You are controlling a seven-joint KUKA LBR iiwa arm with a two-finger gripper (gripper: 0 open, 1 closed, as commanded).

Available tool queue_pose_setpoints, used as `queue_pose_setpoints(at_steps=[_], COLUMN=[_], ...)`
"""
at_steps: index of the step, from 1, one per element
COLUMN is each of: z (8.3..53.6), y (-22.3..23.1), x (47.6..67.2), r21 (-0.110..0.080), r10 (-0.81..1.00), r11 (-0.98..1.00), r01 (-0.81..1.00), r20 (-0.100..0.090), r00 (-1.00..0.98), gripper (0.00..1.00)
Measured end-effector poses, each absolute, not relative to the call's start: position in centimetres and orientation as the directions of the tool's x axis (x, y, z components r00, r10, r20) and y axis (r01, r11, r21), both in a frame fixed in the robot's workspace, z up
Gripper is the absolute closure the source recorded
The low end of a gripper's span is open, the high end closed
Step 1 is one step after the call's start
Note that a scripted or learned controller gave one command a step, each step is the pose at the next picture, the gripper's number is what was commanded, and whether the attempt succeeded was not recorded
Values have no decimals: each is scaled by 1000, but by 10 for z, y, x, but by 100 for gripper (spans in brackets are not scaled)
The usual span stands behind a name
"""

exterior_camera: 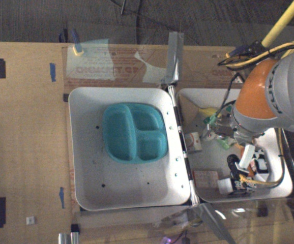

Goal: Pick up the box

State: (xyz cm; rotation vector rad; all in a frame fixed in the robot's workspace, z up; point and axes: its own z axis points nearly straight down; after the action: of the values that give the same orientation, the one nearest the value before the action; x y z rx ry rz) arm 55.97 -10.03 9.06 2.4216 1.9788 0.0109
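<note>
Two bins sit on my bench [25, 136]; the small box [193, 141] lies at the right bin's [285, 187] left side, centre-right of frame, untouched. My arm [261, 98] hangs over that bin. Gripper state: I cannot tell. Pickup remains undone.

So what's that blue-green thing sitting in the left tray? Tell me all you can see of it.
The teal plastic divided plate is a rounded square with three sunken compartments: one long section along its left side and two smaller ones on the right, split by raised ridges. It looks smooth and slightly glossy. It lies flat, right way up, on the floor of the left shallow white bin, toward the bin's upper middle, with nothing in it or on it.
</note>
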Motion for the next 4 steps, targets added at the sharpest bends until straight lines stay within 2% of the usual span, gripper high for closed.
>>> queue_pose_setpoints(at_steps=[1, 2, 3, 4], z=[185, 92, 322, 401], y=[-67, -127, -118, -97], x=[631, 551, 550, 609], r21=[1, 3, 1, 2], r10=[976, 985, 992, 942], r11=[-218, -171, -127, -335], r01=[976, 985, 992, 942], r20=[-1, 0, -1, -1], r00=[218, 171, 127, 335], gripper=[0, 0, 0, 0])
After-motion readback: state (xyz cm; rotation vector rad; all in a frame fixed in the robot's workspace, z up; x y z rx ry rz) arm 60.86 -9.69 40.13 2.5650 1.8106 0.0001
